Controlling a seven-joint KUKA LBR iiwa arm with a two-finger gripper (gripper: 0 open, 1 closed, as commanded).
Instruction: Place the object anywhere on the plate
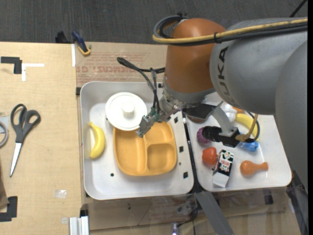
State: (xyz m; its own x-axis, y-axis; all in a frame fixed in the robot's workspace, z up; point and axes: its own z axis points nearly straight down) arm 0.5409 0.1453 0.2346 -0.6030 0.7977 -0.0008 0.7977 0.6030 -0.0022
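A yellow plate (128, 156) with two compartments lies in the left bin (93, 180). My gripper (146, 125) hangs over the plate's back edge, right beside a white round lidded dish (126, 110). A small grey and green shape shows at the gripper's tip; I cannot tell whether it is a held thing. A yellow banana (97, 140) lies left of the plate on the bin floor. The arm's big orange and grey body covers the back of both bins.
The right bin (274, 177) holds a red tomato-like thing (209, 155), a white black-spotted carton (223, 168), an orange pear shape (252, 167), a purple thing (201, 135), a blue piece (250, 146) and a yellow thing (244, 118). Scissors (20, 126) lie on the bench at left.
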